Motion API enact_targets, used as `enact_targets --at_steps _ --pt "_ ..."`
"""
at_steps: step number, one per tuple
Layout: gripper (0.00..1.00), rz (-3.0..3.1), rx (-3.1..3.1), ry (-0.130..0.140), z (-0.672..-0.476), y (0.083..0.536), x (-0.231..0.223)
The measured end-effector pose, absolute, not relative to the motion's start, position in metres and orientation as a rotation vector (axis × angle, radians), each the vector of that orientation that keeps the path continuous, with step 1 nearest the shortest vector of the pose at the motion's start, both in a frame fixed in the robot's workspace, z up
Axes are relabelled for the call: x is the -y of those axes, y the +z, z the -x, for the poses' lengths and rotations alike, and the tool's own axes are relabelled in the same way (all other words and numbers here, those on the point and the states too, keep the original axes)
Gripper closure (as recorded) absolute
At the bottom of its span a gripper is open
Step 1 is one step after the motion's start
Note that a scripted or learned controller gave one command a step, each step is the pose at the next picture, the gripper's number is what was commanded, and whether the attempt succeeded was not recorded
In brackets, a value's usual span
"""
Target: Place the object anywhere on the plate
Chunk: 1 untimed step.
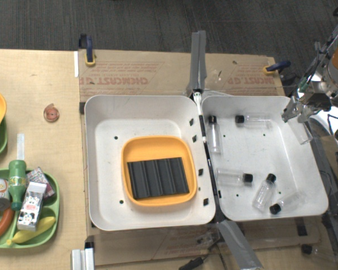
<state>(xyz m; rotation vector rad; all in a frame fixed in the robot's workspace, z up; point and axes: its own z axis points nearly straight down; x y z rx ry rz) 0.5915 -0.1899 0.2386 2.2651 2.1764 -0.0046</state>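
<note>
While claw state is unclear, clear plastic vials lie beside square orange plate.

One fixed camera looks down at a slant on both white bins from above

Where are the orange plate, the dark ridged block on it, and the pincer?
orange plate point(158, 144): camera view, bare top rim, left bin.
dark ridged block point(159, 178): camera view, middle of its top face.
pincer point(297, 109): camera view, its tip over the right bin's far right corner.
</note>
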Motion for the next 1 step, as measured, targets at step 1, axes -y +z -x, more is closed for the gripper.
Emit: enact_targets --at_steps 1 --pt "1.00 -2.132 -2.305 -0.003 -0.6594 0.2901 0.2069"
